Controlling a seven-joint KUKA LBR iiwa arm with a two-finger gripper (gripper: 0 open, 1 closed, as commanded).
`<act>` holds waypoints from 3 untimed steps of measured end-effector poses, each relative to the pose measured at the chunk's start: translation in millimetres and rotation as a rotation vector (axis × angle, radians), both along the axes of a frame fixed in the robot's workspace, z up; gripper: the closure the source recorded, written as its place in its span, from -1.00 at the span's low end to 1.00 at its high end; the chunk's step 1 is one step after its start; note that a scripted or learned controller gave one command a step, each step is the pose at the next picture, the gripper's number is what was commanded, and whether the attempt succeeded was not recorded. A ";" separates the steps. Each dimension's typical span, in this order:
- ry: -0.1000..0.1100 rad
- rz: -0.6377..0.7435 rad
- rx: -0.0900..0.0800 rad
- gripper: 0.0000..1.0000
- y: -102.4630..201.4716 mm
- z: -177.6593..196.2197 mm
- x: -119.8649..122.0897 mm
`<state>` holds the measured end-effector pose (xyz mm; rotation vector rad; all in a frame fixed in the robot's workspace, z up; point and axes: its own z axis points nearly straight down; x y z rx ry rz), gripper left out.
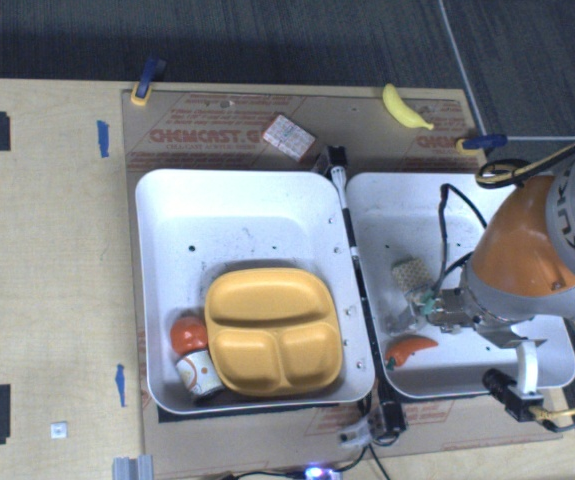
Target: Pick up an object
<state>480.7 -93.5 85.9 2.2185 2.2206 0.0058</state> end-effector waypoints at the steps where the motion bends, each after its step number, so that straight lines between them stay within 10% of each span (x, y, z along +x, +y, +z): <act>1: 0.000 0.000 0.000 -1.00 -2.4 0.0 -0.1; 3: -0.001 -0.001 -0.001 -1.00 1.0 -0.1 0.0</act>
